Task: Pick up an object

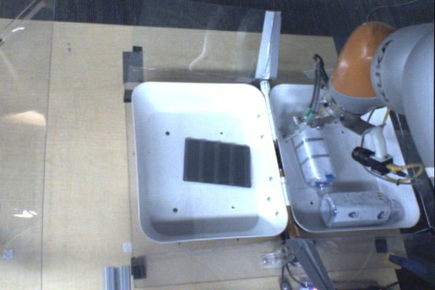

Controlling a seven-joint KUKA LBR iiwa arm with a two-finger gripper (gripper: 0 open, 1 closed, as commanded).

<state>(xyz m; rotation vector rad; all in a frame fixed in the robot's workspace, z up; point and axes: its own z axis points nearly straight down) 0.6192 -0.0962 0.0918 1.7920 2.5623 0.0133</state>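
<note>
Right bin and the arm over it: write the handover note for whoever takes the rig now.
Tool: down in the right bin near its far left corner, at the top end of the clear plastic bottle. Whether it has a grip cannot be seen.
Things: the bottle with its blue cap lies along the right bin's left side; a second clear bottle lies crosswise along the near wall. The left bin holds a dark ribbed rectangular mat.
Done: nothing lifted yet.
Left: secure one object and raise it.
</note>
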